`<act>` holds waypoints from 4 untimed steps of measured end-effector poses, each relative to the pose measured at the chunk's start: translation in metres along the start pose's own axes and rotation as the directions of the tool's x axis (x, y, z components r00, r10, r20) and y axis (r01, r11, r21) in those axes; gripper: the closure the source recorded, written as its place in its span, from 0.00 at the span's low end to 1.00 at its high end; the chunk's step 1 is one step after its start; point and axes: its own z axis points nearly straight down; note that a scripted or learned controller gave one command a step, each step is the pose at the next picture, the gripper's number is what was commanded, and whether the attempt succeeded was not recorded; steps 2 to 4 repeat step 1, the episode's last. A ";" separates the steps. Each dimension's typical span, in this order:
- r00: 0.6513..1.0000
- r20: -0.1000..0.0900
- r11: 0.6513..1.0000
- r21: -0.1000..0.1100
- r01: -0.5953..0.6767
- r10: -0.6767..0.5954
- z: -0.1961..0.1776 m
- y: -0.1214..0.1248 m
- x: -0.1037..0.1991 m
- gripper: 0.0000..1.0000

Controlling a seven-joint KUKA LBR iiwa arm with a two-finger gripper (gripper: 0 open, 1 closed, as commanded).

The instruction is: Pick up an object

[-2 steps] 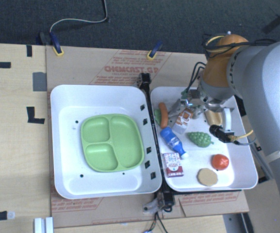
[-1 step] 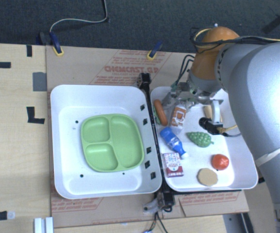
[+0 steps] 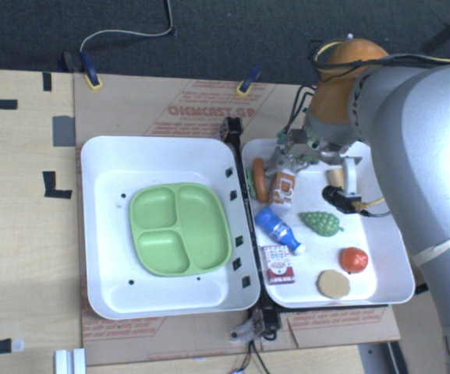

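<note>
Roughly, gripper: low in the right white plastic bin, at its far end; whether it is spread or pinching, I cannot tell.
Nearest: brown-and-white packet just beneath; long reddish sausage-shaped toy just beside.
Progress: nothing visibly lifted; the pick looks undone.
Count, further out: one blue bottle, green grape bunch, red tomato, tan round biscuit, red-white carton.
Other bin: one green divided plate.

Both white bins, the left bin and the right bin, look like smooth, faintly glossy plastic, and the green divided plate at centre-left has the same moulded sheen. Under them lies matt brown printed cardboard on pale wood-look board. The arm at the right shows smooth satin grey casing with a glossy orange band.
</note>
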 end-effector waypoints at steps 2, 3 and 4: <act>1.000 -0.002 1.000 0.003 -0.001 0.001 -0.089 -0.042 0.050 1.00; 1.000 -0.002 1.000 0.003 -0.001 0.001 -0.089 -0.042 0.050 1.00; 1.000 -0.002 1.000 0.003 -0.001 0.001 -0.089 -0.042 0.050 1.00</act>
